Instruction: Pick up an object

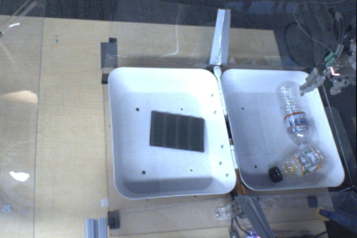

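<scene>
Claw at far-right rim of right bin, nothing seen in it; pick not yet made.

Claw sits at the top-right corner of the right bin, just beside the neck end of a clear bottle; can't tell whether it's released or clenched, too small and blurred w/ cables around it. No obj visibly between its tips, so I judge nothing is held. Clear bottle lies flat along the bin's right side, red-blue label mid-body. Below it, near the bottom-right corner, a second bottle w/ black cap lies on its side, close to the first. Left bin holds a dark ribbed pad, well apart from claw. Bench around the bins is pale wood. Progress: approach stage at most; grasp and lift both still left.
</scene>
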`<state>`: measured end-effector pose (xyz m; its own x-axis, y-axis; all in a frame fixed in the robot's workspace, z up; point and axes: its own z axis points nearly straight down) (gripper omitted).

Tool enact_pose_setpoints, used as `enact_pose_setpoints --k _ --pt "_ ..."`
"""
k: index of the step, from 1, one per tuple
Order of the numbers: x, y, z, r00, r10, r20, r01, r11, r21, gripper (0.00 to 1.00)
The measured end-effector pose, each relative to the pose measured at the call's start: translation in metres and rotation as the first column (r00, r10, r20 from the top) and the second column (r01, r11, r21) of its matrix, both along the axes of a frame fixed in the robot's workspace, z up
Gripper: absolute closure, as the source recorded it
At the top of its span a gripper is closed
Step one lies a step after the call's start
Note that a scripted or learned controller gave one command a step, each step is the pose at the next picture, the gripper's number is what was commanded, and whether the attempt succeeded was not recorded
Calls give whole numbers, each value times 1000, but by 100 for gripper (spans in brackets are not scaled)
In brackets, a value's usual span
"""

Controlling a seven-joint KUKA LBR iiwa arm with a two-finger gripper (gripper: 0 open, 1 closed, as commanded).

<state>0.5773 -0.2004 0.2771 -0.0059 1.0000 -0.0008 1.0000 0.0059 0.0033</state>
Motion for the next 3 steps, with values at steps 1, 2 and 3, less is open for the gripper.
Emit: enact_pose_setpoints --k 1,2,3 --pt "-1 -5 -81 994 108 0 -108 994 0 0" --pt "-3 -4 -188 978 209 8 -209 978 -4 0" --pt "20 -6 -189 968 250 -2 -250 968 0 0"
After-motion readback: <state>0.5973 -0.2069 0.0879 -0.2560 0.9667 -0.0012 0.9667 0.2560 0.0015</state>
